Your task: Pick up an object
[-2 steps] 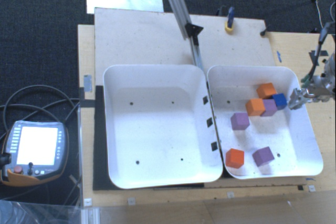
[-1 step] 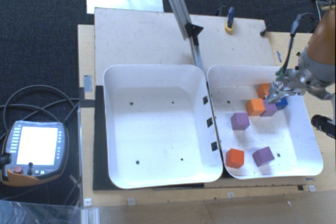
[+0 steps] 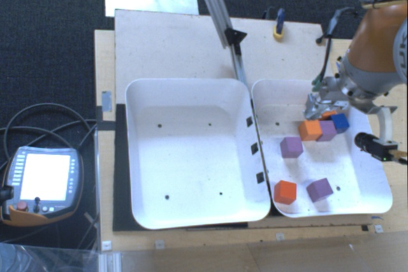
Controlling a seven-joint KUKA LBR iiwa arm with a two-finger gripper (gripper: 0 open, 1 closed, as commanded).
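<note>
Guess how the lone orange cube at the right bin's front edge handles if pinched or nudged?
The orange cube looks rigid with flat faces, so it probably slides rather than rolls. It sits near the right bin's front wall, which may crowd a finger.

There were two white bins (image 3: 191,89), side by side. In the right bin (image 3: 274,95) I counted six cubes: three purple (image 3: 291,147), two orange (image 3: 285,192) and one blue (image 3: 340,122). One gripper (image 3: 317,106) was above this bin.
</note>
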